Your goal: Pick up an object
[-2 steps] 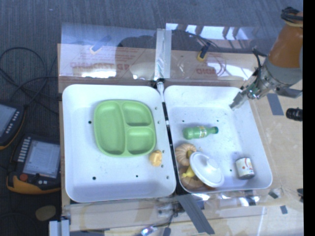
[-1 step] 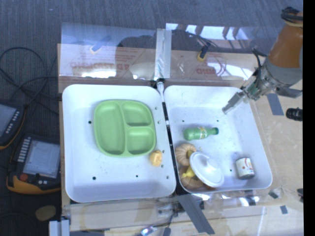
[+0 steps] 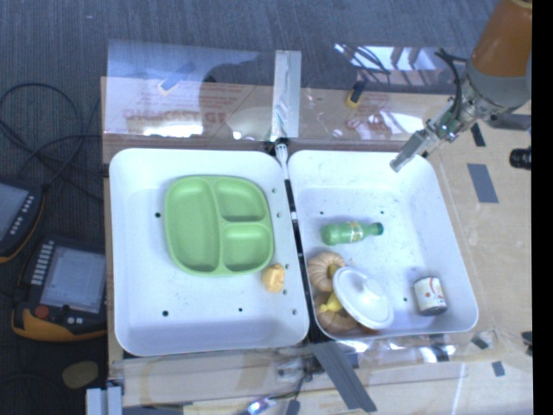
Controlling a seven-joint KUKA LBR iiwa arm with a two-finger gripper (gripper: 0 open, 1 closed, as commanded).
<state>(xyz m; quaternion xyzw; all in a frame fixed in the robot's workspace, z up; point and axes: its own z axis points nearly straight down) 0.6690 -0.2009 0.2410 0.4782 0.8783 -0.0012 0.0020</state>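
Observation:
My gripper point(image 3: 404, 159) hangs over the far right corner of the right bin point(image 3: 449, 223), above the rim and apart from every object. In that bin a small green bottle point(image 3: 352, 232) lies on its side near the middle. Closer to the front, a brown ring-shaped pastry point(image 3: 324, 271) sits partly under a white lid point(image 3: 361, 296), with a yellow piece point(image 3: 329, 304) beside them. A small can point(image 3: 429, 294) stands at the front right.
The left bin point(image 3: 130, 258) holds a green divided plate point(image 3: 219, 225) and a small yellow block point(image 3: 274, 277) near the wall between the bins. Clear plastic sheeting lies behind both bins. Cables and a pendant lie on the floor to the left.

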